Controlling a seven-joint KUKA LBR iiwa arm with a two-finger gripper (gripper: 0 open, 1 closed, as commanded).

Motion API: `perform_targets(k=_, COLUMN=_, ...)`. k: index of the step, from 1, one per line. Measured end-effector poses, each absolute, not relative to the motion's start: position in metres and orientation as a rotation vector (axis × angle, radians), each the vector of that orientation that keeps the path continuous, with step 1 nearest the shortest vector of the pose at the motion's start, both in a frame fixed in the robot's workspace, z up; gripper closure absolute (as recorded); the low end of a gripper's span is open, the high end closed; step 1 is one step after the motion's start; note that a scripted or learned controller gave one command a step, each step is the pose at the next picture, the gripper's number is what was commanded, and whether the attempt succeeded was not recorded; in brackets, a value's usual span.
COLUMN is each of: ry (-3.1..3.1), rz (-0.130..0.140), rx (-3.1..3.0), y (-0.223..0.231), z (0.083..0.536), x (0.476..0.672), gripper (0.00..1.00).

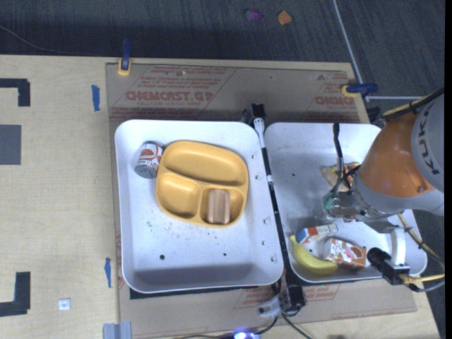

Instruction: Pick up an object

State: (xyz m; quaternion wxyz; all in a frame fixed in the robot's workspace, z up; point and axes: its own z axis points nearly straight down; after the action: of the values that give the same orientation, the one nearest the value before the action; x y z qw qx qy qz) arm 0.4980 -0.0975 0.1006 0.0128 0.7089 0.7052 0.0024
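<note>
Resting in smooth white bin (141,260), glossy yellow compartment tray (201,182), curved banana (311,258), end effector (339,205) state unclear

Evenly lit from overhead, moderately bright; soft glare on the white bins (141,260); faint shadow under the yellow tray (201,182); dark floor (176,13) at top underexposed; slightly soft focus throughout, mild grain; small items by the arm (402,168) blurry.

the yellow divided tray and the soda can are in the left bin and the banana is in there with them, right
Not quite. The camera view shows the yellow divided tray and the soda can in the left bin, but the banana lies in the right bin, near its front edge.
</note>
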Motion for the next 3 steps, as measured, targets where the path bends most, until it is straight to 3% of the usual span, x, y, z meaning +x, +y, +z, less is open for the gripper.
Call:
perform_targets(k=1, ry=2.198, rz=0.007, rx=2.209, y=-0.097, z=0.1, x=0.498, gripper=0.0)
perform_targets(k=2, ry=2.211, rz=0.013, rx=2.21, y=-0.093, z=0.089, x=0.484, gripper=0.0)
perform_targets(k=3, ry=2.193, rz=0.011, rx=2.206, y=-0.098, z=0.101, x=0.486, gripper=1.0)
